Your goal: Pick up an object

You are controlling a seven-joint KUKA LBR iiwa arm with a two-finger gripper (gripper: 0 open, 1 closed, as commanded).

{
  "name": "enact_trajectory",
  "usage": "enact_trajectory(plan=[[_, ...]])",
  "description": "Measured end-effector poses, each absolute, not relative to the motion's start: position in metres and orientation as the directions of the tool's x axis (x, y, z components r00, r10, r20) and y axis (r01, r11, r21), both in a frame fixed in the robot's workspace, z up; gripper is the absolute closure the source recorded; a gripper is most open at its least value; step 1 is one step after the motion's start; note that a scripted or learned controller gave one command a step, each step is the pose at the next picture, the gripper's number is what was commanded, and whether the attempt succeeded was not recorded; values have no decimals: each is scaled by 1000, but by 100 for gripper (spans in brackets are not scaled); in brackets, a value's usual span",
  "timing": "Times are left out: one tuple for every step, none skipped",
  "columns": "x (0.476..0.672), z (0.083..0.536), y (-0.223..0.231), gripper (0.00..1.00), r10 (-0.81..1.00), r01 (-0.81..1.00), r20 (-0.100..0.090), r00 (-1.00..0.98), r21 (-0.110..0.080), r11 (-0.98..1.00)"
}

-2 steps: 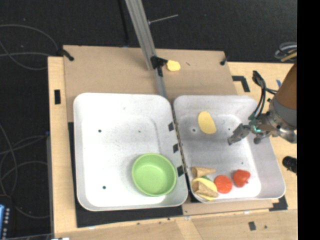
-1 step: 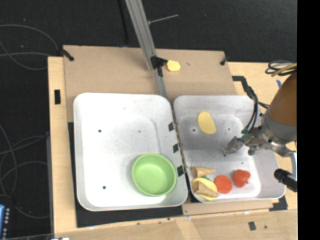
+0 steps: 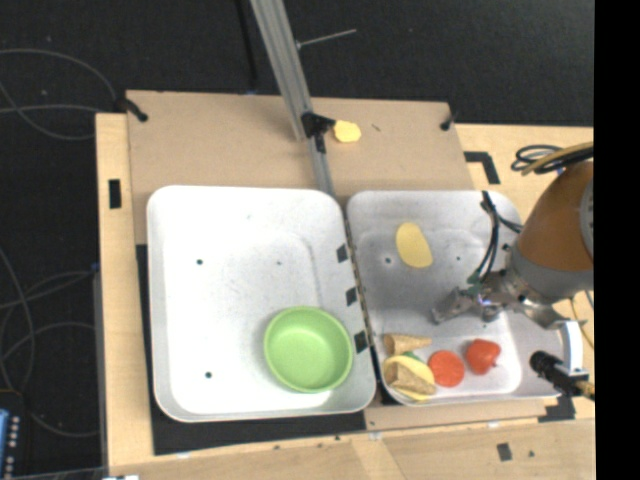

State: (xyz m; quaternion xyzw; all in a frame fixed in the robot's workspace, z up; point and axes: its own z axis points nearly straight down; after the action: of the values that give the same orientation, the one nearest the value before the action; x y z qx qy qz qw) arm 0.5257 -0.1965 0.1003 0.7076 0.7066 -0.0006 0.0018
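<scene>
My gripper point(image 3: 452, 310) reaches in from the right and hovers low over the middle of the right bin point(image 3: 372, 230). A yellow oval piece point(image 3: 413, 245) lies up and to the left of it, apart from it. Below it, along the bin's front edge, lie a red tomato-like piece point(image 3: 483, 354), an orange-red round piece point(image 3: 447, 369) and two tan, sandwich-like pieces point(image 3: 409, 360). Nothing shows between the gripper and these objects. A green bowl point(image 3: 307, 348) sits upright in the front right part of the left bin point(image 3: 190, 238).
A small yellow object point(image 3: 347, 131) lies on the brown board behind the bins, beside a slanted metal post point(image 3: 283, 53). The arm's orange band point(image 3: 560, 230) hangs over the right bin's right rim. The bins' shared wall point(image 3: 352, 288) runs between them.
</scene>
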Motion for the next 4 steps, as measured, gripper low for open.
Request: enact_trajectory(plan=[[527, 112, -196, 100, 1000, 1000, -1, 5, 5, -5], [530, 176, -201, 100, 1000, 1000, -3, -3, 8, 3], [525, 224, -197, 100, 1000, 1000, -2, -4, 7, 4], [525, 208, -199, 100, 1000, 1000, -3, 0, 0, 0]])
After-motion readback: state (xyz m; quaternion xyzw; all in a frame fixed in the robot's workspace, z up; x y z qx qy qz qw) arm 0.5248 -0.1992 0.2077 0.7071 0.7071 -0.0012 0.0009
